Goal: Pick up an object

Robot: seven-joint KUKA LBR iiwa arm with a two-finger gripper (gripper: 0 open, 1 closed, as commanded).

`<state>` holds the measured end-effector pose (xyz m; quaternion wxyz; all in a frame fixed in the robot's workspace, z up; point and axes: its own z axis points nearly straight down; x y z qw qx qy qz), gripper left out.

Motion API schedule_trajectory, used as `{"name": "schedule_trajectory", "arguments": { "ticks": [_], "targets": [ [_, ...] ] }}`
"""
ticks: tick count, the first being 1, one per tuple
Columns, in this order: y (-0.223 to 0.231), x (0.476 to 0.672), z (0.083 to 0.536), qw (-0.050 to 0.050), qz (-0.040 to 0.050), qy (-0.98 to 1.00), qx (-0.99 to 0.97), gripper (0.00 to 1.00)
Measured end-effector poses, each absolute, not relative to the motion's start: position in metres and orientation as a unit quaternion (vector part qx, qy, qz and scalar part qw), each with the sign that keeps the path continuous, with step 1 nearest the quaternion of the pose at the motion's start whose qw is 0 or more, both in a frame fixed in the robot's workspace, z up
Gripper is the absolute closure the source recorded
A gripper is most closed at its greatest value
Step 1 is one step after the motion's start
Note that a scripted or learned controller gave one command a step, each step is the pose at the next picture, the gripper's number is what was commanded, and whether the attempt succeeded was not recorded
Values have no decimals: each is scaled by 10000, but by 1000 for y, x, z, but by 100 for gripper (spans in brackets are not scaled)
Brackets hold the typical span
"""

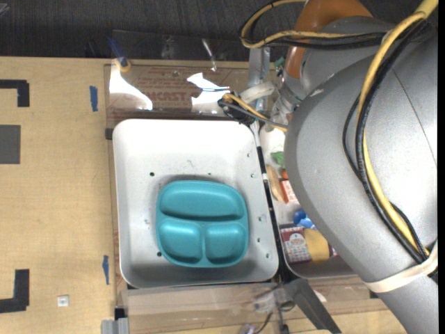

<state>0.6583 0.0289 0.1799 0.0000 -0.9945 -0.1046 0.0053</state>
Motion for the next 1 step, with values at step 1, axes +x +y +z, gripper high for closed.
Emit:
{"name": "schedule_trajectory", "arguments": {
  "ticks": [1],
  "targets": [
    [50,645,155,-94,-170,-938,-9954,0]
  ]
}}
